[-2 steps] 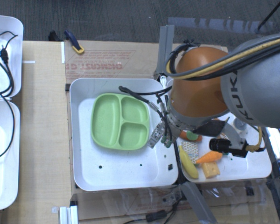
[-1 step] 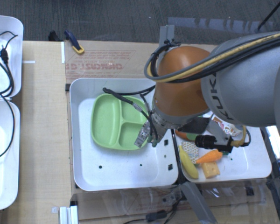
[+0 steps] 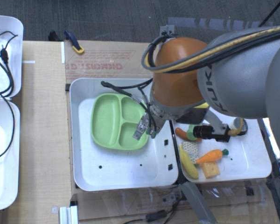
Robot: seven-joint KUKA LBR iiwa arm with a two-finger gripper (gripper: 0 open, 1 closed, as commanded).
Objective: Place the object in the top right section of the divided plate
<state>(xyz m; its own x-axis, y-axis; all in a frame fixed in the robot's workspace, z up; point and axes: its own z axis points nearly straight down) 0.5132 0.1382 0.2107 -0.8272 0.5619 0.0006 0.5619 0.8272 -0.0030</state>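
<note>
We see a green divided plate (image 3: 113, 121) lying in the left white bin (image 3: 84, 171), centre of the frame. The gripper (image 3: 143, 126) hangs over the plate's lower right section; whether it is clenched or released, we cannot tell. In the right bin (image 3: 252, 171), at lower right, lie a carrot (image 3: 210, 156), a banana (image 3: 188, 163), a yellow cheese wedge (image 3: 211, 171) and a second orange vegetable (image 3: 181, 134). Both bins rest on the counter (image 3: 42, 125).

Robotics lab, KUKA arm (image 3: 242, 73), white bins (image 3: 84, 162)
</note>
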